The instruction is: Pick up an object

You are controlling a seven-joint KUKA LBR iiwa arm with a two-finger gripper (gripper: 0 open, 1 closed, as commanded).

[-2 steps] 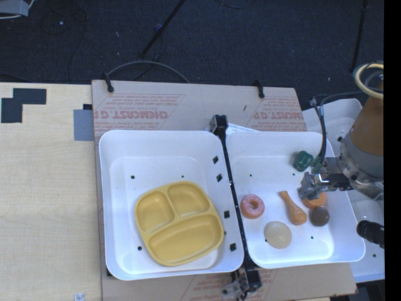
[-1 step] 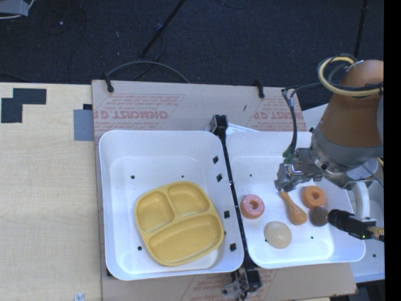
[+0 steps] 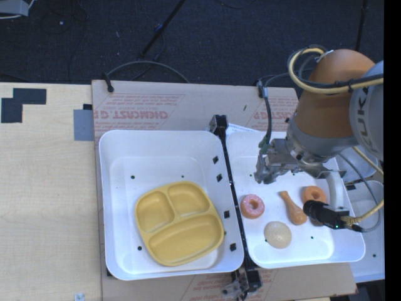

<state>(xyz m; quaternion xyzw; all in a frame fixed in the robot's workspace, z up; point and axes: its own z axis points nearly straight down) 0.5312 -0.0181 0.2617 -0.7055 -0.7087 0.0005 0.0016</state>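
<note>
My gripper [image 3: 265,173] hangs over the upper left part of the right bin [image 3: 351,251], pointing down, with nothing seen between its fingers. Below it lie a pink frosted doughnut [image 3: 252,205], a cream round bun [image 3: 277,234], an orange drumstick-shaped piece [image 3: 292,208] and an orange ring-shaped piece [image 3: 312,194] partly behind the arm's fittings. The gripper stands above and slightly right of the doughnut, apart from it.
The left bin [image 3: 119,162] holds a yellow divided tray [image 3: 179,222]. A black divider [image 3: 227,187] runs between the two bins. The arm's orange and grey body [image 3: 332,105] overhangs the right bin's upper right part.
</note>
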